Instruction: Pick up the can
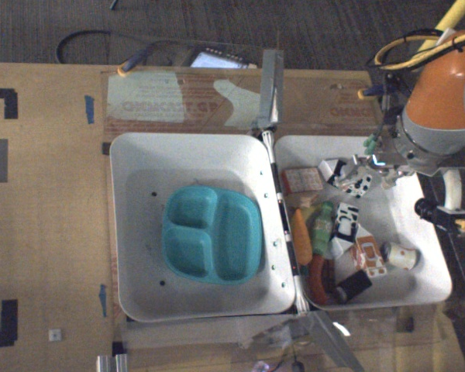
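Observation:
A small white cylinder with a dark end, which looks like the can [400,256], lies on its side near the front right of the right bin [426,231]. My gripper [370,166] hangs below the orange-banded wrist over the back of that bin. It is well behind the can and apart from it. Directly under and beside the gripper lie black-and-white patterned pieces [355,181], which hide its tips.
The right bin is crowded: a flat box [303,179], a carrot [301,235], a green bottle [322,227], a red sausage shape [318,279], a black block [353,285] and an orange-white carton [369,255] beside the can. A teal divided plate [213,233] lies in the left bin.

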Controlling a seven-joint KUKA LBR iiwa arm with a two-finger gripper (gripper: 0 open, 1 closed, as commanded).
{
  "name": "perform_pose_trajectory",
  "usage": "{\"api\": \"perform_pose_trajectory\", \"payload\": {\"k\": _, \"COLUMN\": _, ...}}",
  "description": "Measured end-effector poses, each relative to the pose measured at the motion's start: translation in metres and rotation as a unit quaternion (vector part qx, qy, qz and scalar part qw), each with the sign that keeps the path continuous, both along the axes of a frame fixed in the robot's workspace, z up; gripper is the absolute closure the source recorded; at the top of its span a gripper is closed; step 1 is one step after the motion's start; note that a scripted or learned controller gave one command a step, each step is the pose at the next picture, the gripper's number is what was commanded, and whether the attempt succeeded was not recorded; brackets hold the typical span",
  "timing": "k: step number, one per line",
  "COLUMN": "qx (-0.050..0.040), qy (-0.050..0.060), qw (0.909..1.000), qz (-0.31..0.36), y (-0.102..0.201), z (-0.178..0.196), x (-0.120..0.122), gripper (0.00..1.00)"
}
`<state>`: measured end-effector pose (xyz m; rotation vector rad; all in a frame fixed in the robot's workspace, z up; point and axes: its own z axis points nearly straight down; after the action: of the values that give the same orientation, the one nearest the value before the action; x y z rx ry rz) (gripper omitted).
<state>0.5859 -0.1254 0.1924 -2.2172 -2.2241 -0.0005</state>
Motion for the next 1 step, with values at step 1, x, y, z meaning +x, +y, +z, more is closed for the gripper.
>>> {"api": "perform_pose_trajectory", "payload": {"k": 1, "qx": -0.0031, "qy": -0.011, "qw": 0.9997, "qz": 0.021, "y": 0.0002, "z": -0.0751, "x": 0.0359, "gripper": 0.00}}
